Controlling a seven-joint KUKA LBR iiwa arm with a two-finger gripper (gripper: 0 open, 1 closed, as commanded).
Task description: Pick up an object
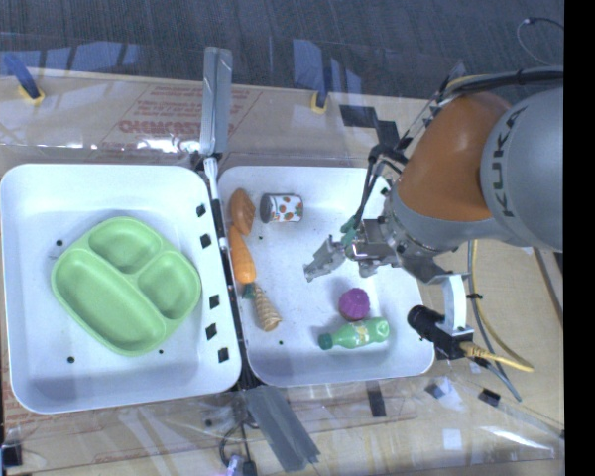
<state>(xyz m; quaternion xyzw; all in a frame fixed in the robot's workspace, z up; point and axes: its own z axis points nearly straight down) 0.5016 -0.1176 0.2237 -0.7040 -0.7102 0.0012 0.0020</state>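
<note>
Purple ball (354, 303) lies just beside the claw (322, 262), untouched.

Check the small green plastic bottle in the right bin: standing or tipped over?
Tipped over. The small green plastic bottle lies on its side along the right white bin's floor, cap end pointing left, just below the purple ball.

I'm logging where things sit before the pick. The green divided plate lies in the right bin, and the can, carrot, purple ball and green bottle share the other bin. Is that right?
Not quite. The camera view shows the green divided plate in the left bin, not the right. The can, carrot, purple ball and green bottle do share the other bin, the right bin.
</note>
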